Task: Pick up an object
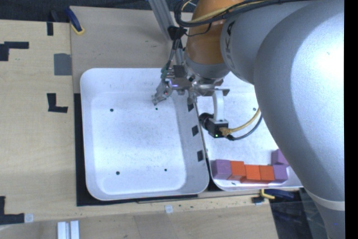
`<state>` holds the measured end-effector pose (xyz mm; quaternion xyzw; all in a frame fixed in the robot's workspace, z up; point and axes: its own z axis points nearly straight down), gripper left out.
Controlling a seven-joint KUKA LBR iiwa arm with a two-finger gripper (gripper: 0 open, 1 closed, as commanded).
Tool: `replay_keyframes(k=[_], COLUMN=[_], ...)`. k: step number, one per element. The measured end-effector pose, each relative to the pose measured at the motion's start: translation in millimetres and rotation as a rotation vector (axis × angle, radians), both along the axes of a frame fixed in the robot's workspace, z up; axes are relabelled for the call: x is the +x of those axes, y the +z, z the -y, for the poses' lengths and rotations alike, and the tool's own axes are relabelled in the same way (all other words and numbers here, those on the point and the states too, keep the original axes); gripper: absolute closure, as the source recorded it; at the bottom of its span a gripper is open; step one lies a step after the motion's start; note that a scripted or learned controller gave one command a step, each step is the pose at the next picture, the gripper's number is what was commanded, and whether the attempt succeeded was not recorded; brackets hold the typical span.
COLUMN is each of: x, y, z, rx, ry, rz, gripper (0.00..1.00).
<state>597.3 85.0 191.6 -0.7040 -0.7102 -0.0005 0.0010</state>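
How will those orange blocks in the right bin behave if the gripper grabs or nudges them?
The orange blocks look boxy with flat faces, so they will probably slide rather than roll. They sit tight against the purple blocks, so a nudge would likely shift the neighbours too. They look rigid, probably light. The gripper hangs over the left bin.

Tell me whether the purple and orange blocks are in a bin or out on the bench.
In a bin: the blocks lie in a row against the near wall of the right bin.
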Motion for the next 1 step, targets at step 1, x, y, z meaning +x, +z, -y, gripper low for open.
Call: replay_keyframes(k=[1], x=[-65.5], y=[26.5], z=[86.3], rx=[-0.005], ry=[-0.017], rz=[-0.003], gripper=[0.00])
